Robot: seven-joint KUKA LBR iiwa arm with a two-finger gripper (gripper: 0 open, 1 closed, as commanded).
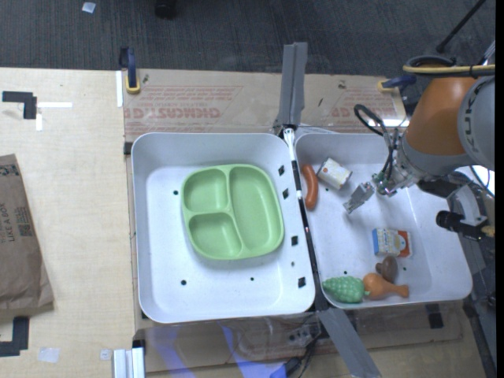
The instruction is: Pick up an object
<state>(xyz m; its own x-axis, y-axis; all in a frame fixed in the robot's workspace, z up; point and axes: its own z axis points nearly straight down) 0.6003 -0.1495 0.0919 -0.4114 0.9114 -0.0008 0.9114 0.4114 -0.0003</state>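
Note:
My gripper (pixel 357 198) hangs over the middle of the right bin (pixel 441 211), above bare white floor. A white box (pixel 334 173) lies just to its upper left, and an orange-red sausage (pixel 310 187) rests against the bin's left wall. Nearer the front lie a small white and blue carton (pixel 390 242), a brown lump (pixel 387 268), an orange drumstick-shaped toy (pixel 385 288) and a green bumpy toy (pixel 344 290). I see nothing held by the gripper.
The left bin (pixel 157 235) holds a green divided plate (pixel 233 210). A grey divider bar (pixel 293 85) runs between the bins at the back. A brown paper bag (pixel 20 235) lies on the bench at far left.

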